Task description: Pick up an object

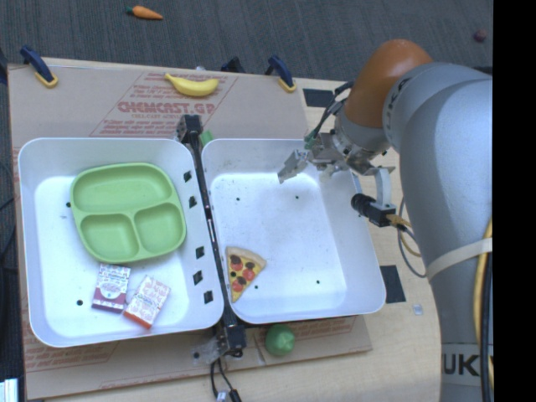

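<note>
Well below the gripper (295, 167), pizza slice (242, 270) untouched.

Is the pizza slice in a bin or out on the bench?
In. The pizza slice lies flat on the floor of the right bin, near its left wall, apart from the gripper.

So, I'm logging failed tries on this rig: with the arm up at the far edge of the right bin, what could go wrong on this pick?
1. The flat pizza slice toy lies close to the white right bin's left wall, which could hinder a grasp.
2. The tool hangs over the far rim, well away from the slice; closing there would probably catch nothing.
</note>
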`<state>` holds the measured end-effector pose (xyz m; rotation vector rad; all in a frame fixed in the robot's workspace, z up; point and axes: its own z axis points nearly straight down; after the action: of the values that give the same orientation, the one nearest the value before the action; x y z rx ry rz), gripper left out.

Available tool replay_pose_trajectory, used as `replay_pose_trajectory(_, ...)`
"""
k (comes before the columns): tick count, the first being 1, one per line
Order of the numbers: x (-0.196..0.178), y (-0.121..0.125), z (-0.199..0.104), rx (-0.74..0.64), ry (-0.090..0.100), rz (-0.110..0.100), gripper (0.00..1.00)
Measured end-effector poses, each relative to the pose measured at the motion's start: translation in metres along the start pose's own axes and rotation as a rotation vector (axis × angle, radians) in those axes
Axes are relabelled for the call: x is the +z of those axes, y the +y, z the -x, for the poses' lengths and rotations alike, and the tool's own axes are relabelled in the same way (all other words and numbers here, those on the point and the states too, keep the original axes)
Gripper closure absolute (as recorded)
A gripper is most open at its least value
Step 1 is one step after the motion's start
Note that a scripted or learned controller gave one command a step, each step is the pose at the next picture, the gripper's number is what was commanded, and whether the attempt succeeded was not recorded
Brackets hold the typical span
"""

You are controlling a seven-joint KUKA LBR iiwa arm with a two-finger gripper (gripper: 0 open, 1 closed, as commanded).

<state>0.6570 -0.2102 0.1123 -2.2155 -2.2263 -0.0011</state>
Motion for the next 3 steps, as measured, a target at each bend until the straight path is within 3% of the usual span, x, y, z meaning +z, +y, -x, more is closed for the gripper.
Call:
replay_pose_trajectory(1, 0.008, -0.048, 0.0, -0.001, -0.001, -0.004, 0.0)
replay_pose_trajectory(2, -0.01, -0.05, 0.001, 0.0, -0.002, -0.001, 0.0)
replay_pose_trajectory(3, 0.001, -0.029, 0.001, -0.002, -0.002, -0.002, 0.0)
